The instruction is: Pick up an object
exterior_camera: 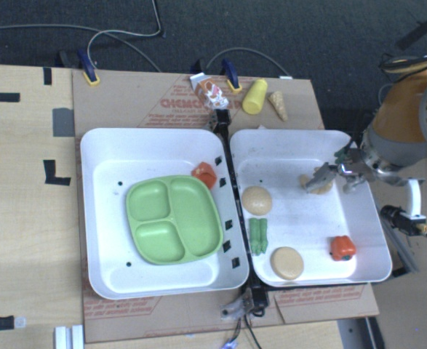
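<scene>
I've got the hand [328,178] low in the right bin [358,267], near its far right wall, arm coming in from the right. There's a small tan piece [317,186] right at the fingertips, but I can't tell if it's pinched or just lying under them, and I can't tell whether the fingers are spread or pressed together. So I'd call this the grasp step, unconfirmed. Other candidates in the right bin: round beige thing [257,201] by the left wall, green item [258,235] just nearer than it, second beige round [286,262] at the near side, red-orange object [342,248] near right. Left bin [100,217] has a green divided plate [174,218] and an orange bit [204,173] at its far right corner. Next move: close firmly on the tan piece, then lift straight up and check it comes along.
</scene>
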You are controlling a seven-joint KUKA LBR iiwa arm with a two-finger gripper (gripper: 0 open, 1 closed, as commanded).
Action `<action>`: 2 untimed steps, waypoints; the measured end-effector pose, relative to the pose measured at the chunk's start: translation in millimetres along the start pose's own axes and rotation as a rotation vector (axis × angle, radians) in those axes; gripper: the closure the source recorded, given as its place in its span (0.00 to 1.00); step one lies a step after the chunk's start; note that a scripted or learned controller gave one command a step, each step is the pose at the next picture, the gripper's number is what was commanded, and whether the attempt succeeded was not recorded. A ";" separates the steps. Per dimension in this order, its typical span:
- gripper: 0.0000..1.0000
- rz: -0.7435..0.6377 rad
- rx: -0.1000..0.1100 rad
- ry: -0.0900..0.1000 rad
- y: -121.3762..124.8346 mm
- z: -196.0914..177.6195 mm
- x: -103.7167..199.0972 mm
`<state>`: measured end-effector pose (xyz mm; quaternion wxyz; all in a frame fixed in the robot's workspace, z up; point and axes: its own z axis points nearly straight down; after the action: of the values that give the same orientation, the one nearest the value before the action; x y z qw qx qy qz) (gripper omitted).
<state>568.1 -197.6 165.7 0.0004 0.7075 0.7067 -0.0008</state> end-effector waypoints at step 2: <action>0.00 -0.003 0.000 0.001 56.7 78.6 104.2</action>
<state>624.8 -93.6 86.9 0.0002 0.7064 0.7078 -0.0004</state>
